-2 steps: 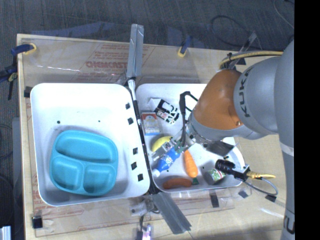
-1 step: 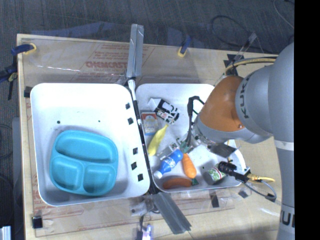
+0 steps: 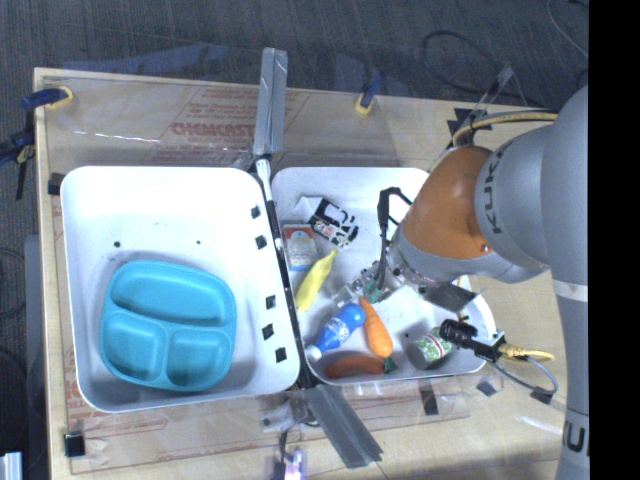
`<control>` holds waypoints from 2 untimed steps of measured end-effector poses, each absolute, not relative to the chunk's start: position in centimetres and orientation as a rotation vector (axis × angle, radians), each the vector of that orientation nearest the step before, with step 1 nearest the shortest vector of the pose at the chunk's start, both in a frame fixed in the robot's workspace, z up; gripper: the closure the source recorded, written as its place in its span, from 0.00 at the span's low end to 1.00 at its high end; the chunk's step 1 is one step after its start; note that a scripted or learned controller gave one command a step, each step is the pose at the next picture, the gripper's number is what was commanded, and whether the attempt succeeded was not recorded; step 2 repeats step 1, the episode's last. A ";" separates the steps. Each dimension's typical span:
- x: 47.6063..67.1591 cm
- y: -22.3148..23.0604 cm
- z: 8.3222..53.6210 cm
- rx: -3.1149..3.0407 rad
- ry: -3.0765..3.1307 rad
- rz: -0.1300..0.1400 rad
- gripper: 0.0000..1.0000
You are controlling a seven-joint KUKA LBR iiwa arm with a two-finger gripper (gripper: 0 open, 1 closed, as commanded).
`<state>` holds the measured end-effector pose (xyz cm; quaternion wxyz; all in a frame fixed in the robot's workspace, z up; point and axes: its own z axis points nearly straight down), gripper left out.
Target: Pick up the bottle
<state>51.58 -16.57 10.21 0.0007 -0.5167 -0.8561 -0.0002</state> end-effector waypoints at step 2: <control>53.5 -12.8 24.1 -1.958 -2.458 -0.001 1.00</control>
